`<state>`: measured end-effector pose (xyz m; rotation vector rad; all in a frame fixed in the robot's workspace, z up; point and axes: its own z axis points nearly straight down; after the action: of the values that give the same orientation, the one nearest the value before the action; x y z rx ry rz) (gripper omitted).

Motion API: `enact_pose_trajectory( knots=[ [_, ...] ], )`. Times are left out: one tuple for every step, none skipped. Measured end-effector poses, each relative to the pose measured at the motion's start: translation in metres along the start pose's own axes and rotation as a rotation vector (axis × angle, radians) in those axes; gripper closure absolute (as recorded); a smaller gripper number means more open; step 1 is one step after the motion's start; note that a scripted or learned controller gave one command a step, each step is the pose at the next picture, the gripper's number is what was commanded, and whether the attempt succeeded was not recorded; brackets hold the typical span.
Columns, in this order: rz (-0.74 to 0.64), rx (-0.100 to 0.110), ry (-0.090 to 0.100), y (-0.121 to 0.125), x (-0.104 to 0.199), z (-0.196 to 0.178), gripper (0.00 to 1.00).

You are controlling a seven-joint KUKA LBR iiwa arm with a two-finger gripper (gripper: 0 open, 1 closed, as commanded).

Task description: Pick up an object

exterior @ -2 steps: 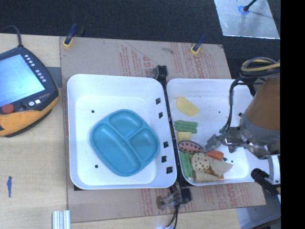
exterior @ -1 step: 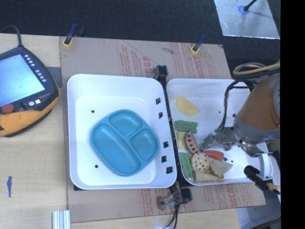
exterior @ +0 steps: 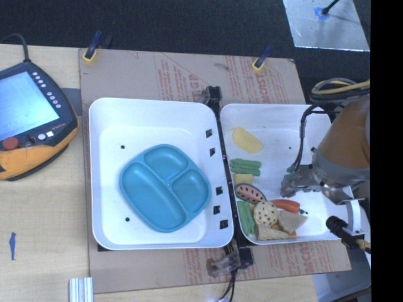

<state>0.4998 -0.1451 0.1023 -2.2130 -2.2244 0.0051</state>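
Note:
The right bin (exterior: 277, 115) holds a cluster of toy foods. A yellow piece (exterior: 247, 140) lies near the back left, and green beans (exterior: 244, 166) lie below it. Toward the front are a watermelon slice (exterior: 249, 194), a speckled cookie (exterior: 266, 214), a red-orange piece (exterior: 288, 206), a green strip (exterior: 244, 218) and a beige wedge (exterior: 280, 227). My gripper (exterior: 295, 185) hangs low in this bin, just above and right of the red-orange piece, close to the cookie. Nothing is visibly held in it. The arm's orange band (exterior: 346, 140) covers the bin's right side.
In the left bin (exterior: 107, 121) lies a blue divided plate (exterior: 165, 186). A teach pendant (exterior: 28, 121) rests at the bench's left edge. Black clips (exterior: 214, 95) join the bins along the middle wall. Cables (exterior: 334, 88) loop behind the arm.

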Motion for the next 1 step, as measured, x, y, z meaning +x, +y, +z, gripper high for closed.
enact_pose_trajectory(
  knots=[
    [-0.001, 0.0, 0.0, 0.0, 0.0002, 0.0003, 0.0]
  ],
)
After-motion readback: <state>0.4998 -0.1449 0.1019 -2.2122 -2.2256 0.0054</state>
